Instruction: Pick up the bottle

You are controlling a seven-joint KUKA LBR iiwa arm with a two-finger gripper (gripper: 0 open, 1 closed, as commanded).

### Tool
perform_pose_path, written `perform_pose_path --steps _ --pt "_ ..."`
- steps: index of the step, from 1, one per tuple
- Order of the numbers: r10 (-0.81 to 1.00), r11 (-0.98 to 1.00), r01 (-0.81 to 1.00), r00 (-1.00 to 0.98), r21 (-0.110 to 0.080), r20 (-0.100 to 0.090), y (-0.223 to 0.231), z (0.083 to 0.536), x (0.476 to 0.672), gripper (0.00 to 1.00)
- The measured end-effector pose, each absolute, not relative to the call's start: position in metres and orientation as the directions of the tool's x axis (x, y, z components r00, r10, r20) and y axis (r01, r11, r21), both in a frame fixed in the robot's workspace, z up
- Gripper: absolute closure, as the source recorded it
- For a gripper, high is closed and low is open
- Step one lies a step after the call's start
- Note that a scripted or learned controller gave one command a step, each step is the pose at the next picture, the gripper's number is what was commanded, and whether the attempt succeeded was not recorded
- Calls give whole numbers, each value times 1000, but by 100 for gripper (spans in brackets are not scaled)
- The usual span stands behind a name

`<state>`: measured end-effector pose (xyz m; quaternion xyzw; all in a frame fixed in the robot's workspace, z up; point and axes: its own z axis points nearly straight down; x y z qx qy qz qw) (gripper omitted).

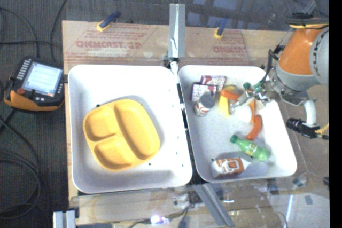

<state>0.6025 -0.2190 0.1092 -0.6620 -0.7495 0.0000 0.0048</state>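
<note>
A green plastic bottle (250, 148) lies on its side in the right white bin (283, 136), below and just left of the hand (252, 94), its long axis on a slant: dark green cap up and to the left, rounded base down and to the right, toward the bin's near corner. An orange sausage-shaped toy (255, 126) lies between bottle and hand, its lower end close to the bottle's cap. Below the bottle rests a small brown-and-white carton (231, 165), on its side.

The surface (120, 42) is a brown board with faint red lettering, carrying two shallow bins side by side; the left white bin (80, 115), well to the left of the hand, contains a yellow divided tray (122, 133). Dark carpet with loose cables surrounds the surface, and a teach pendant (35, 84) with a lit screen sits on the floor at far left.

The grey arm's orange band (299, 53) shows up and to the right of the hand. The hand hangs low over the upper part of the right bin, above a clutter of a yellow-and-orange piece (226, 100), a small can (202, 107) and a dark-printed box (209, 85) to its left. Whether it is spread or clenched cannot be told; the bottle lies apart from it.
</note>
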Motion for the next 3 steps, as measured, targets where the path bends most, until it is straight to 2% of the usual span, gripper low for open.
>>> perform_pose_path --steps 1,2,3 --pt "999 34 999 -34 -6 3 -157 101 521 0" --pt "996 95 995 -95 7 -4 -123 91 559 0" --pt "950 311 950 -311 -5 3 -120 143 490 0"
